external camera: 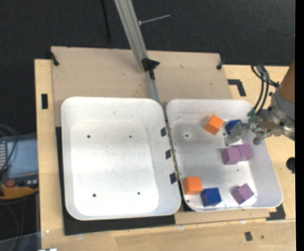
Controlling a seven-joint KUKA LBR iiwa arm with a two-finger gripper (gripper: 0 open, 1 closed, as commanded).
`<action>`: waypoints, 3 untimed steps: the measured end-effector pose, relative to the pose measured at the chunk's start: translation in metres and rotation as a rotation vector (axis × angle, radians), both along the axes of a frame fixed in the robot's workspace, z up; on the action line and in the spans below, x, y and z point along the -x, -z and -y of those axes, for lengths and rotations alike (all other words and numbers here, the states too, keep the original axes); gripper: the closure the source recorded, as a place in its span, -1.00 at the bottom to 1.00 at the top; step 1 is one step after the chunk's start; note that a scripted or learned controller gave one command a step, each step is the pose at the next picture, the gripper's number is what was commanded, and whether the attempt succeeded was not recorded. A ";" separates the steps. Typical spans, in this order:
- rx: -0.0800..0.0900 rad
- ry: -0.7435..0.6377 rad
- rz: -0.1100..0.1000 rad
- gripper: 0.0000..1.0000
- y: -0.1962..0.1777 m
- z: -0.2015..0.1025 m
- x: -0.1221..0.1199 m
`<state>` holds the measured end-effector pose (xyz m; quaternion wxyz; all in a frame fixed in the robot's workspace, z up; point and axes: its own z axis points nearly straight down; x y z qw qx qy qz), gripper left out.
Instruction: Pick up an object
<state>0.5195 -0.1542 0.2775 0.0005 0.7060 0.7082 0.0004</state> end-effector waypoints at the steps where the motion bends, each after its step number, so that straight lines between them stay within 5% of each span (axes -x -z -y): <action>1: 0.000 0.003 0.001 -1.00 0.000 0.000 0.000; 3: 0.000 0.006 -0.006 -1.00 0.099 -0.009 -0.004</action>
